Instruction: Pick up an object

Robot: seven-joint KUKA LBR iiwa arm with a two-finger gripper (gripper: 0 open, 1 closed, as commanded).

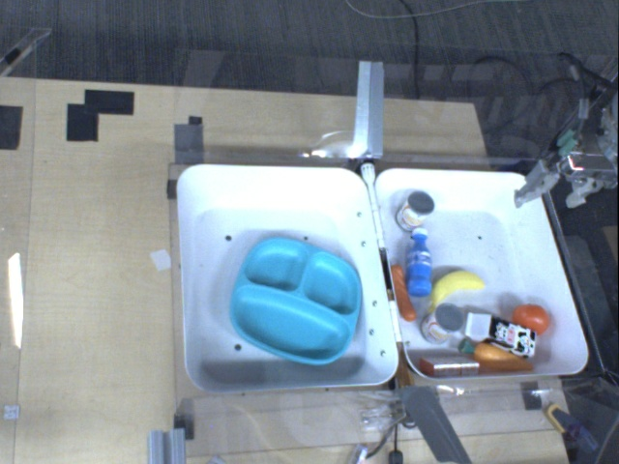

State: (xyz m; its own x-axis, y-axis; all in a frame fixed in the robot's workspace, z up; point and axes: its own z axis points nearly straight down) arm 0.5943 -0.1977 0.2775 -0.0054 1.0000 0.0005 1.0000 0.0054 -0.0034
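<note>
The right bin [542, 259] holds a heap of small objects. Among them are a blue bottle [419, 265], a yellow banana [457, 285], a round tin [418, 206], a second tin [445, 320], an orange ball [531, 317], a black-and-white box [511, 335], an orange carrot [402, 293] and a red marker [450, 365]. My gripper [551, 195] hangs over that bin's far right corner, well away from the objects. It is open, with nothing between its fingers.
In the left bin [198, 259] lies a blue divided plate [295, 298]. A metal post [369, 109] rises behind the wall between the bins. Cables trail across the dark floor at the back.
</note>
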